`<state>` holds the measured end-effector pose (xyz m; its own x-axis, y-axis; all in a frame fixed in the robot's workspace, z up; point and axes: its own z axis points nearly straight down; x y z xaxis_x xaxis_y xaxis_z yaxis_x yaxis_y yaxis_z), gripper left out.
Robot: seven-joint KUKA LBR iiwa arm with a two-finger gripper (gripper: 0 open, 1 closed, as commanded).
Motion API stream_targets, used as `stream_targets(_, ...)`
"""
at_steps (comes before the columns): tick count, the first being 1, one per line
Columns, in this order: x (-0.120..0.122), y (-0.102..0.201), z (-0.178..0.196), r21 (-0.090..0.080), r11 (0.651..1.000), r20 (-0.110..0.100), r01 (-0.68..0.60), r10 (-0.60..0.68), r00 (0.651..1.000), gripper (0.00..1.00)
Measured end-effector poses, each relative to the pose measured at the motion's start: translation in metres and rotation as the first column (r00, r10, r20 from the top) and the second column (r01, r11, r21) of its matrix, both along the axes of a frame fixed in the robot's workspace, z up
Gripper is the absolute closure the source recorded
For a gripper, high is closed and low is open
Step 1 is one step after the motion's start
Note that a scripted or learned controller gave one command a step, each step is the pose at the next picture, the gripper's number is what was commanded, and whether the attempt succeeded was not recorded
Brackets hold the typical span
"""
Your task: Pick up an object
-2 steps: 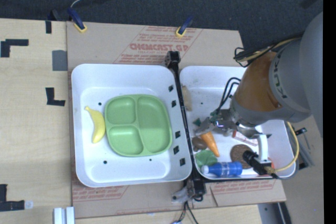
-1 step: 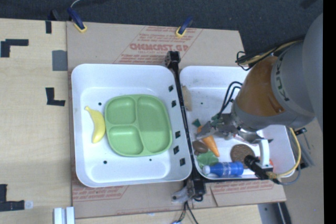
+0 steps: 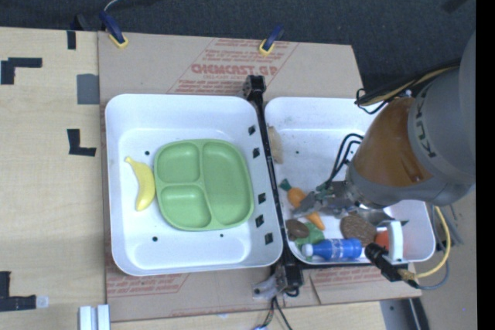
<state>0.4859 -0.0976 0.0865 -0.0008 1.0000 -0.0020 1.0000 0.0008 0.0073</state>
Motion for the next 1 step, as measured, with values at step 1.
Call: stream_targets(1,0.0,-0.0008,0.0095,-0.001,1.0,-0.001,0.001,-0.001,1.0,1.0)
